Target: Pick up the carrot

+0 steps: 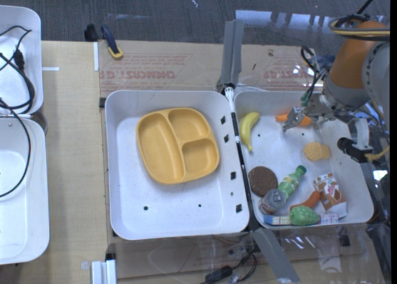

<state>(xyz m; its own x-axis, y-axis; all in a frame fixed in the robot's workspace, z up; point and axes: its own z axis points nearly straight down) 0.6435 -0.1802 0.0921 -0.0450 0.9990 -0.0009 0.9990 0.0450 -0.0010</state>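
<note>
I see the hand (296,118) at the right bin's (356,214) far edge, clenched on the carrot (291,117).

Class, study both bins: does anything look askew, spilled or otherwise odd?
Nothing looks spilled or damaged. The yellow plate sits at a slant in the left bin, and the green bottle lies on its side among toy foods in the right bin.

You are looking at a robotics lab: a pale wooden worktop (68,171) carrying two shallow white plastic bins (118,152), loose black cables (15,72) trailing nearby.
</note>
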